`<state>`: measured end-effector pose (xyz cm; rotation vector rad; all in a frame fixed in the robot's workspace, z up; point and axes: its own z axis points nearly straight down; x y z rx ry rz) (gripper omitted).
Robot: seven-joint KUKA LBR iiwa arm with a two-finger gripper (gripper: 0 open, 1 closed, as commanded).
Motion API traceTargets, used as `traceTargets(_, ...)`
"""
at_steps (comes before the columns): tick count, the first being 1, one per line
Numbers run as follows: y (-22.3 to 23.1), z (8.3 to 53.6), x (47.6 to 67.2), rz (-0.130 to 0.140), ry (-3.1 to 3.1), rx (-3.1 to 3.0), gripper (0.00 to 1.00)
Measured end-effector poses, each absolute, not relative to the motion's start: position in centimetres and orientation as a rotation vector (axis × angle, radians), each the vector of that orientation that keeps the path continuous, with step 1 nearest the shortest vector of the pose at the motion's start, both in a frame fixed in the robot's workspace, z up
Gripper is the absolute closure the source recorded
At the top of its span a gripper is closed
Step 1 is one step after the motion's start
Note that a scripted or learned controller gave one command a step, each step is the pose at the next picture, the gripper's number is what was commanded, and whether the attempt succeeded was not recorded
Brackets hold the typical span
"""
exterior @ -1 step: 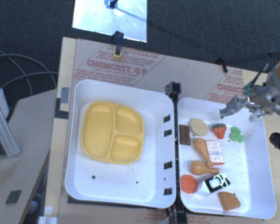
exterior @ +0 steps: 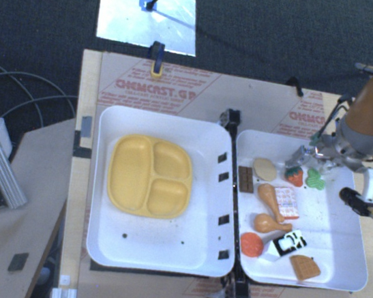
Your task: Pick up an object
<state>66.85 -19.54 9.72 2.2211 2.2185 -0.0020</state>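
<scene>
My gripper (exterior: 307, 157) hangs low over the far part of the right bin (exterior: 356, 262), with the arm coming in from the upper right. Just in front of it lie a small orange and green toy vegetable (exterior: 295, 174) and a green leafy piece (exterior: 316, 179). A beige oval piece (exterior: 264, 168) rests to their left. Nothing shows between the gripper and these pieces that tells of a hold.
The right bin also holds a brown chocolate bar (exterior: 245, 178), two drumsticks (exterior: 271, 197) (exterior: 271, 224), a pink wafer (exterior: 288, 203), a red slice (exterior: 251, 244), a black-and-white block (exterior: 289, 243) and a brown wedge (exterior: 305, 267). The left bin (exterior: 110, 251) holds a yellow compartment tray (exterior: 150, 175).
</scene>
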Motion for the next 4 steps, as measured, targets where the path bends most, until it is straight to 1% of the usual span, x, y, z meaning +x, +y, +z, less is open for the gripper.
traceTargets(1,-20.6,9.6,67.0,0.003,2.22,2.217,0.0)
traceTargets(2,-20.6,10.8,67.1,0.006,2.219,2.212,1.0)
traceTargets(3,-17.3,8.4,63.6,0.0,2.226,2.219,1.0)
traceTargets(4,-14.4,8.4,54.5,-0.004,2.225,2.227,1.0)
